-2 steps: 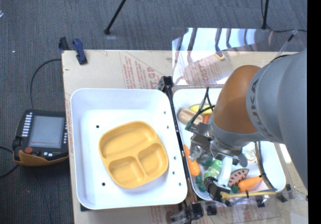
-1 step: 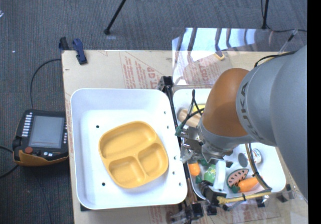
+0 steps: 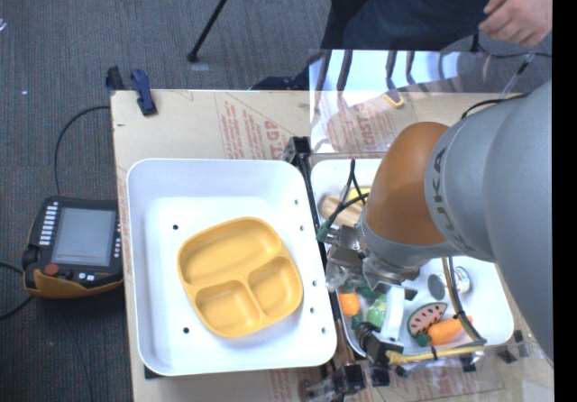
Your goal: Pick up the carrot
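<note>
The carrot (image 3: pixel 446 331), an orange piece, lies near the front right of the right bin (image 3: pixel 501 315), just beside a watermelon slice (image 3: pixel 423 317). My gripper (image 3: pixel 359 287) hangs low over the front left part of that bin, to the left of the carrot and apart from it. Directly under the gripper sit a small round orange thing (image 3: pixel 349 304) and a green thing (image 3: pixel 375 310). The grey wrist and its orange band cover much of the bin's middle.
The left bin (image 3: pixel 153 202) holds a yellow divided plate (image 3: pixel 239 276). A pale bread-like piece (image 3: pixel 333 205) lies at the right bin's back left, and a small silver thing (image 3: pixel 461 279) at its right. A person stands behind the bench.
</note>
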Controlling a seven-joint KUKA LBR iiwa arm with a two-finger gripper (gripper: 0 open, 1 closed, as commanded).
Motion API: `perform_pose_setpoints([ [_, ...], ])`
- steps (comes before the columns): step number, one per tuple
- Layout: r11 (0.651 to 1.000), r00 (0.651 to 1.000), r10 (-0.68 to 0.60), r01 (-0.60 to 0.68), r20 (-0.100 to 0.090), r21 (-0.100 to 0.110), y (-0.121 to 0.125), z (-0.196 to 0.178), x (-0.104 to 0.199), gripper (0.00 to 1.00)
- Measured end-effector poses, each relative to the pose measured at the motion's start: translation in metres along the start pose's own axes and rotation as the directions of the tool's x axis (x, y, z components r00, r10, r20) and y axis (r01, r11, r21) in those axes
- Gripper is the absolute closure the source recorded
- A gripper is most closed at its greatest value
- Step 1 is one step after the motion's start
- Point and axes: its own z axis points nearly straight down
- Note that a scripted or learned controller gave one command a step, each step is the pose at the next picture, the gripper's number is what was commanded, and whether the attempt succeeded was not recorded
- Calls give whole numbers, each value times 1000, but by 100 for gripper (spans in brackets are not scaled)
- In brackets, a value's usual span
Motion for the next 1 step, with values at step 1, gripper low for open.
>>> perform_pose_setpoints([
  [1,1000,1000,-11,11,1,1,-1,0,1,100],
])
